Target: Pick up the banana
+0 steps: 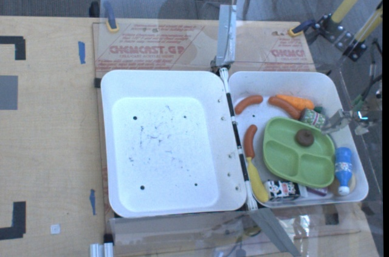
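Observation:
The banana [258, 180] is yellow and lies lengthwise along the left wall of the right bin [340, 87], near its front corner. Its lower end touches a small black-and-white carton [283, 190]. A red sausage [250, 139] lies just behind the banana's upper end. The green divided plate [290, 160] sits immediately to the banana's right.
In the right bin there are also a second sausage [248, 104], a carrot [290, 105], a green-red can [313, 118], a brown ball [304, 138] on the plate and a blue bottle [343, 169]. A thin grey metallic piece [340, 119] lies at the right rim. The left bin [115, 92] adjoins it.

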### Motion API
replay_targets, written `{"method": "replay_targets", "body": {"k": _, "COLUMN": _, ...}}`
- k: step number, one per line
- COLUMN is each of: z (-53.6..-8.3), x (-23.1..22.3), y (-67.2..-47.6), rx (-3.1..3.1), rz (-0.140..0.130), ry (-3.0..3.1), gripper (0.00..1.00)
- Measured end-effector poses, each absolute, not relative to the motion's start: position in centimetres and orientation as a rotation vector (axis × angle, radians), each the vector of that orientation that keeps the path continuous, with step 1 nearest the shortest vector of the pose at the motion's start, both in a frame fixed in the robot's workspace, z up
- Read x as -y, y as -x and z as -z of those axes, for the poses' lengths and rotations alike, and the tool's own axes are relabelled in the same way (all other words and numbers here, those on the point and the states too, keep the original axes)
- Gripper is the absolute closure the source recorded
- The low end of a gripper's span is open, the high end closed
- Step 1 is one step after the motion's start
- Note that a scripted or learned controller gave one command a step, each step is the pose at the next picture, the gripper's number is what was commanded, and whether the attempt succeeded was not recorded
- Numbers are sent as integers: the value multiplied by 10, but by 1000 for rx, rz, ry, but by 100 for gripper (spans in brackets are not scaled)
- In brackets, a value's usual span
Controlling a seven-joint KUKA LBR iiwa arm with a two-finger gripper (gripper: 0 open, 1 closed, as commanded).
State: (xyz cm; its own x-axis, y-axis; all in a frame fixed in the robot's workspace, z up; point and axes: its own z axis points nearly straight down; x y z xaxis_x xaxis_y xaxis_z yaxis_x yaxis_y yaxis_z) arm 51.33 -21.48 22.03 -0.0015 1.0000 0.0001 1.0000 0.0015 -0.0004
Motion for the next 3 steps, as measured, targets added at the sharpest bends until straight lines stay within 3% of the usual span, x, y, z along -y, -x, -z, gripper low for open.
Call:
{"method": "replay_targets", "body": {"k": 1, "z": -178, "x": 223, "y": -566, "rx": 2230, "rz": 1, "ry": 2217, "gripper": 0}}
{"method": "replay_targets", "body": {"k": 2, "z": -132, "x": 205, "y": -576, "rx": 2064, "rz": 0, "ry": 2365, "gripper": 0}}
{"method": "replay_targets", "body": {"k": 3, "z": -123, "x": 191, "y": -562, "rx": 2336, "rz": -1, "ry": 2099, "gripper": 0}}
